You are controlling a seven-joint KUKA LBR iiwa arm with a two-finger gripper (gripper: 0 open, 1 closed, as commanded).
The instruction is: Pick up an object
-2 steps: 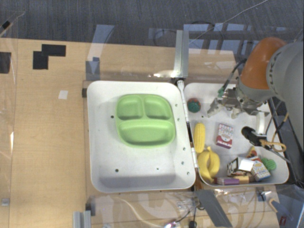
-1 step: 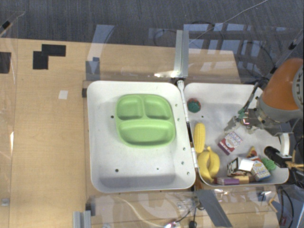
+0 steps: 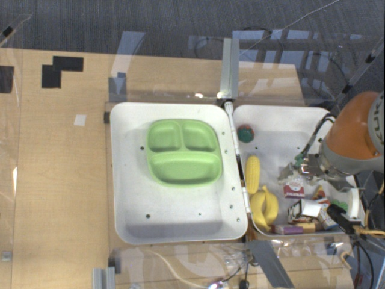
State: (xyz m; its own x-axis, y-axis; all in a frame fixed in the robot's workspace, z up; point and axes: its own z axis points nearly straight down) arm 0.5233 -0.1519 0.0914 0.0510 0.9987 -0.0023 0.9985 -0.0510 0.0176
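With its fingers' state impossible to tell, the gripper hovered at the right bin's three o'clock; descending squarely over the red packet seemed wisest.

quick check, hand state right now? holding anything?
Hand: over the right bin, low among the clutter; open or closed cannot be told, and nothing is visibly held.

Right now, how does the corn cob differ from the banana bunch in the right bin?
The corn cob is one straight piece lying along the bin's left wall; the banana bunch is several curved pieces joined together. The cob sits farther from the front edge, the bananas nearer it. The cob looks slimmer. Both are yellow, in the right bin.
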